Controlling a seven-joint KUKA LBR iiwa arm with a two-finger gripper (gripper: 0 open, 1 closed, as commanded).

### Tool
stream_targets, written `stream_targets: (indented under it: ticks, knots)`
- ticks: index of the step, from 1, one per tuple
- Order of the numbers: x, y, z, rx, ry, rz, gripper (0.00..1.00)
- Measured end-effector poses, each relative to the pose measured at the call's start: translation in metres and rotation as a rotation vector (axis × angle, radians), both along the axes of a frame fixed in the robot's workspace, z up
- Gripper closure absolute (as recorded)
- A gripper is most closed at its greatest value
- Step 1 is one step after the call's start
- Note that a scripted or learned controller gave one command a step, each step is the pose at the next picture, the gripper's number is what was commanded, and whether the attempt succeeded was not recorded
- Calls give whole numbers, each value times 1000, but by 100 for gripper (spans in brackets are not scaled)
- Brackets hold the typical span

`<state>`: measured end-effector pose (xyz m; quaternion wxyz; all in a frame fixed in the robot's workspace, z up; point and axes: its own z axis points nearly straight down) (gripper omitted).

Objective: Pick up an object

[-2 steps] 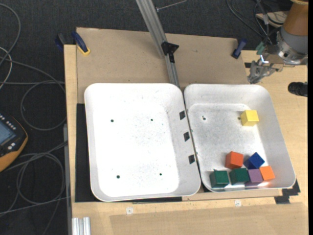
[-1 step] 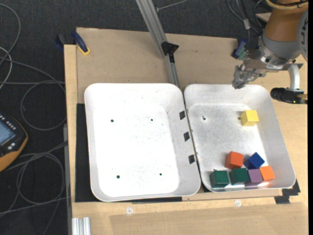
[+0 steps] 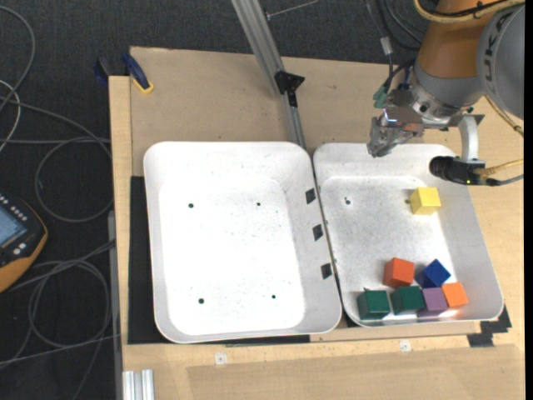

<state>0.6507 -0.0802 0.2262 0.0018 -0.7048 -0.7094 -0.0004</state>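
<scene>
My gripper (image 3: 381,144) hangs over the far rim of the right bin (image 3: 375,223), with nothing seen between its fingers. A yellow block (image 3: 425,200) lies alone in that bin, to the right of the gripper and nearer the camera. Along the bin's near edge sits a cluster of blocks: a red-orange one (image 3: 399,271), a blue one (image 3: 435,273), an orange one (image 3: 455,294), a purple one (image 3: 433,299) and two dark green ones (image 3: 374,303) (image 3: 407,298).
The left bin (image 3: 225,240) lies beside the right one, joined by black clips (image 3: 317,232). A slanted metal pole (image 3: 266,48) crosses the bench behind the bins. Cables and a black connector (image 3: 454,169) hang near the wrist.
</scene>
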Motion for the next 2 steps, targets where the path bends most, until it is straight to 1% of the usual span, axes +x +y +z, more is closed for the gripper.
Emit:
stream_targets:
  ticks: [1,2]
  knots:
    - [-13,47,3,-1,1,-1,100]
    - [-40,93,-5,-1,3,-1,100]
